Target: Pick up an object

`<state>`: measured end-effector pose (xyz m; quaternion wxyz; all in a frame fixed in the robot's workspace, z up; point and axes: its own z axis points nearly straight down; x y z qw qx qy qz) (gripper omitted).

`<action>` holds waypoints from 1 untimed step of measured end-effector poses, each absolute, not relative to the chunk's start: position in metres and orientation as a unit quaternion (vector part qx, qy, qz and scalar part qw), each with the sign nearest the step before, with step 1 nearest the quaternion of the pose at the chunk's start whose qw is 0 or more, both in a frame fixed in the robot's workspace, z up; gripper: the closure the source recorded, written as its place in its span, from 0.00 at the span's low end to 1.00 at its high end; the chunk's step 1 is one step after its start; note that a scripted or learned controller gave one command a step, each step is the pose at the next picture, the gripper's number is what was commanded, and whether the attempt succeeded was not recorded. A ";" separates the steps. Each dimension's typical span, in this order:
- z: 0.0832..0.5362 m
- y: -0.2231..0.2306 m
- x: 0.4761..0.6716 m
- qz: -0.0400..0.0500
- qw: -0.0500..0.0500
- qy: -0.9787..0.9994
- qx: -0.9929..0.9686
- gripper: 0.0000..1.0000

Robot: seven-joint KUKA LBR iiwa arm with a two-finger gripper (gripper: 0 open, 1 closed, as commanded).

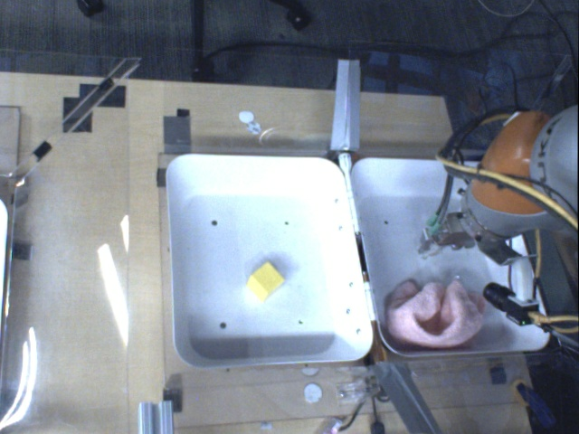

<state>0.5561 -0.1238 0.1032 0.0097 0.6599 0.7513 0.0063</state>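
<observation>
A small yellow block (266, 281) lies near the middle of the left white bin (208, 179). A crumpled pink soft object (434, 316) rests at the front of the right white bin (389, 197). My gripper (441, 240) hangs over the right bin, just behind the pink object and a little above it. The grey arm with its orange band (512, 163) reaches in from the right. Nothing is seen in the gripper's hold.
A metal divider bar (346, 107) stands behind the seam between the bins. Cables (507, 188) loop around the wrist at the right. The wooden bench (90, 242) stretches to the left of the bins, with a chair base on the floor beyond.
</observation>
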 end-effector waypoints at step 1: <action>0.186 -0.077 0.574 0.002 0.002 0.804 0.595 1.00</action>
